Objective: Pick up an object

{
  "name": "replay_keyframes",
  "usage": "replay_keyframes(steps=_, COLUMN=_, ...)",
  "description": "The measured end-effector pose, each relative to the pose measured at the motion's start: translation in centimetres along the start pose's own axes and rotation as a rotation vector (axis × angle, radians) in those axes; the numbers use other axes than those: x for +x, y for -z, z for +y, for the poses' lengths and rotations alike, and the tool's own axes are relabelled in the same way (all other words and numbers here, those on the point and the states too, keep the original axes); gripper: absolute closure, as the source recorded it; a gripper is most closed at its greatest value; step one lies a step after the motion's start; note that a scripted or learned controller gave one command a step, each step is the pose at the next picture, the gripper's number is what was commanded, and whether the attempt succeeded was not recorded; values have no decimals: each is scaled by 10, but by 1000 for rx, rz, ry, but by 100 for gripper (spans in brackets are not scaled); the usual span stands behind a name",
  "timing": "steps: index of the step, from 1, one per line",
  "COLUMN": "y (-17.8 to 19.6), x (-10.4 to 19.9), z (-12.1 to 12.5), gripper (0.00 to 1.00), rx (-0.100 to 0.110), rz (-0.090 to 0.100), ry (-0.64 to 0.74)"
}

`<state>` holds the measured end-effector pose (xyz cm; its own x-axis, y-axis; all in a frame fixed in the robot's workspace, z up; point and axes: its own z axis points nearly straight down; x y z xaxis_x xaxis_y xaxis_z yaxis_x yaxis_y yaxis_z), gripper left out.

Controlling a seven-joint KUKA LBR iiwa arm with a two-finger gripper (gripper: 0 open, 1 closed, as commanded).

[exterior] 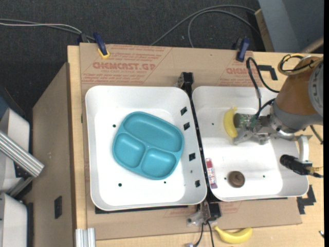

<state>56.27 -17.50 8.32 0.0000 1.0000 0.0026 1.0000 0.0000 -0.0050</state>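
Dark, perhaps carpeted floor (154, 14) around cardboard-topped bench (128, 60)

One fixed overhead camera — slanted down on both bins (97, 138).

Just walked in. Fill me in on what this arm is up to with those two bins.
The grey arm reaches into the right bin from the right, its gripper down beside a yellow banana near the bin's back. Whether it has hold of the banana can't be told. A small brown round object lies nearer the bin's front. The left bin holds a blue divided plate. Another banana lies outside, on the bench.
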Motion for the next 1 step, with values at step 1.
replay_keyframes(steps=1, y=13, x=0, z=1, gripper=100, rx=-4, rz=0, ry=0)
